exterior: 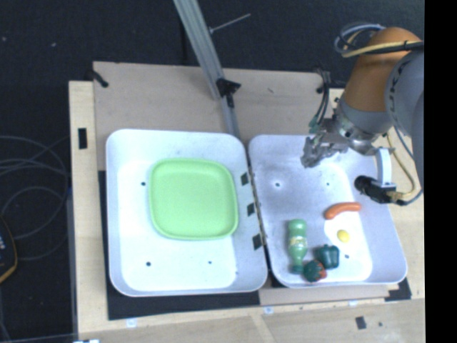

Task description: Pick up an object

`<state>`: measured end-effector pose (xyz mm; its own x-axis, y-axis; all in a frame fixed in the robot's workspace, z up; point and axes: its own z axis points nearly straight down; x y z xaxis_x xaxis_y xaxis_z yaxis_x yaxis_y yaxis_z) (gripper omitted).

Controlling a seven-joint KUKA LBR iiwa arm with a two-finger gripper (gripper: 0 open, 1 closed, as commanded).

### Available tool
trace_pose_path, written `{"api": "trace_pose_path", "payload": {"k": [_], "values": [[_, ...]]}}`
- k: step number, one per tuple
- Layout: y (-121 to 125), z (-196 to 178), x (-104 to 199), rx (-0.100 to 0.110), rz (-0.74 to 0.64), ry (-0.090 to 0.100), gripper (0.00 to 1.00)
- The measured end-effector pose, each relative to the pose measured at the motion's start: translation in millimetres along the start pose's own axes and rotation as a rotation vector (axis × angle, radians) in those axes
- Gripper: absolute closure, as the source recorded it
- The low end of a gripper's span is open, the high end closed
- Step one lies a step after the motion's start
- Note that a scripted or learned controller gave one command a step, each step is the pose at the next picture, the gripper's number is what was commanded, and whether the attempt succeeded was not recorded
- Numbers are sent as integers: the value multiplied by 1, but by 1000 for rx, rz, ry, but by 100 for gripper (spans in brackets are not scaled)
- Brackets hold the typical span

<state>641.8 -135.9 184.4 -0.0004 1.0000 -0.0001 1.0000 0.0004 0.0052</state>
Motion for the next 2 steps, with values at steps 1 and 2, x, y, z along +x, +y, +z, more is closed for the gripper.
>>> {"api": "trace_pose_path", "payload": {"k": [1,2], "values": [[6,-44,-3,1,1,0,100],[7,-92,-3,0,0,0,100]]}}
